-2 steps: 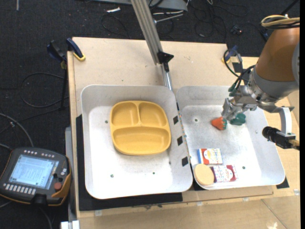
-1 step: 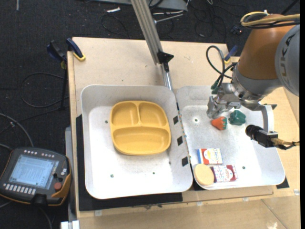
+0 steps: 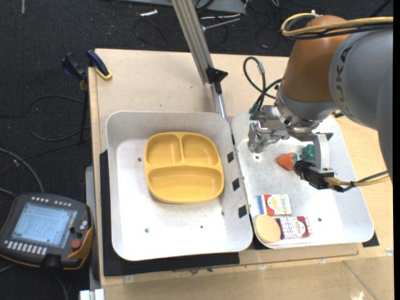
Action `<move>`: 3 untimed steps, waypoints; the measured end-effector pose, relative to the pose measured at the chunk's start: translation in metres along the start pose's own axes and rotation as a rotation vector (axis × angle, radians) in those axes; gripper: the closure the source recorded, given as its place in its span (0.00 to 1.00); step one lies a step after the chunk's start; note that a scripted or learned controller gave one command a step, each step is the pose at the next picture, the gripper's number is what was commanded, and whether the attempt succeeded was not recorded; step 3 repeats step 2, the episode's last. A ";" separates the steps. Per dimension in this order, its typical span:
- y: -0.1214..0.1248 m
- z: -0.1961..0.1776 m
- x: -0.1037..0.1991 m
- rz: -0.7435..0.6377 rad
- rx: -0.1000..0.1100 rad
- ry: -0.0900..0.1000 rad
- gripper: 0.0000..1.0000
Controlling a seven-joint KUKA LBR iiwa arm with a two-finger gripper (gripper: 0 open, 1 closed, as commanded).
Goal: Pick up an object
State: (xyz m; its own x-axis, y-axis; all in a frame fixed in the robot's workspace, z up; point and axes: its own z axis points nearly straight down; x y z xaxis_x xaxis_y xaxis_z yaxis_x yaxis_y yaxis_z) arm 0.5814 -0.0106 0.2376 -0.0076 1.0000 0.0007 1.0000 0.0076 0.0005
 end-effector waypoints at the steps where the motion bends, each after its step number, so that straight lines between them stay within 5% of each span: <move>1: -0.002 0.008 0.060 -0.001 0.003 0.001 1.00; 2: -0.001 0.001 0.107 0.000 0.000 0.001 1.00; 3: -0.001 0.001 0.107 0.000 0.000 0.001 1.00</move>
